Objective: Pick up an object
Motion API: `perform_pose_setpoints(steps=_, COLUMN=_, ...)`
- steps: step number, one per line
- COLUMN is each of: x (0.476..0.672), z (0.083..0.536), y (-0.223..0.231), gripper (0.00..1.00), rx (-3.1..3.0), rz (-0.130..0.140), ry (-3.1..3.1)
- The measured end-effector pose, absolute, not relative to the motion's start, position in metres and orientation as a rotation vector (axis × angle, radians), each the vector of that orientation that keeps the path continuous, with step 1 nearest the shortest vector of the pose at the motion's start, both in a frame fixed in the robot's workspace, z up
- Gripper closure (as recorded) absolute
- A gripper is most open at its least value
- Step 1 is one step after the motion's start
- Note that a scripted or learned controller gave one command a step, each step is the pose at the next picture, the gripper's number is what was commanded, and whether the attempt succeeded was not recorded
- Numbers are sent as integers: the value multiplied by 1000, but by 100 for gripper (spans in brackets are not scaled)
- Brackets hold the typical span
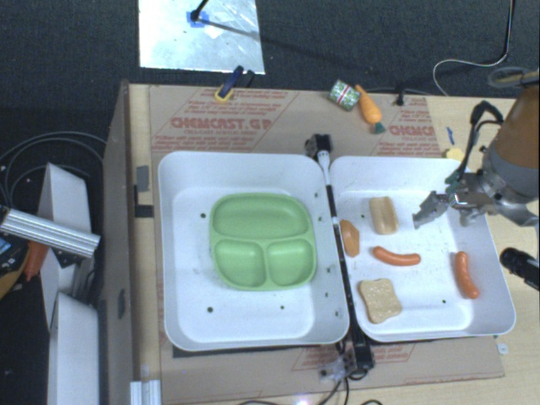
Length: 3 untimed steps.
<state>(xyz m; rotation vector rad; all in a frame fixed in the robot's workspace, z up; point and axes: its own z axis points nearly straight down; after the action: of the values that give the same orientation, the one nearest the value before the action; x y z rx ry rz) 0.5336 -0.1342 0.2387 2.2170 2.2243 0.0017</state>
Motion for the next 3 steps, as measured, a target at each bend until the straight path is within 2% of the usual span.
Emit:
perform_pose_setpoints(steps=1, x=591, z=166, y=-88, gripper=0, rx=2218, rz=0, ry=2227)
perform_pose_setpoints(steps=2, x=561, z=92, y=-119, gripper=0, rx=2222, rz=-3, ry=2223)
perform_pose_setpoints(steps=3, x=646, z=85, y=-89, gripper=0, rx=2216, rz=4, ry=2224)
